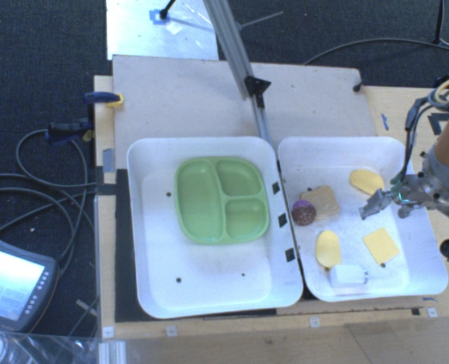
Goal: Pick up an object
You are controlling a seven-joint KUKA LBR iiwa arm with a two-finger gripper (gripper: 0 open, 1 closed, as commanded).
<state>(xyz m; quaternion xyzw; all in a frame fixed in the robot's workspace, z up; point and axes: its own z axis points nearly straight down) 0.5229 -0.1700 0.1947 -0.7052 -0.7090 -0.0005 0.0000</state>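
Note:
The right bin (429, 279) holds several small objects. A yellow rounded piece (367, 180) lies near its back. A tan block (324, 200) sits beside a purple ball (303, 213). Toward the front lie a yellow oval (328, 249), a flat yellow square (381, 245) and a white block (348, 274). My gripper (388, 205) hangs over the right part of this bin, between the yellow rounded piece and the yellow square. Its fingers are open, with only bin floor showing between them.
A green divided plate (221, 200) lies in the left bin (156, 279). A slanted metal pole (232, 40) crosses the back board, ending near the divider between the bins. Cables and a pendant (12, 283) lie off the bench at left.

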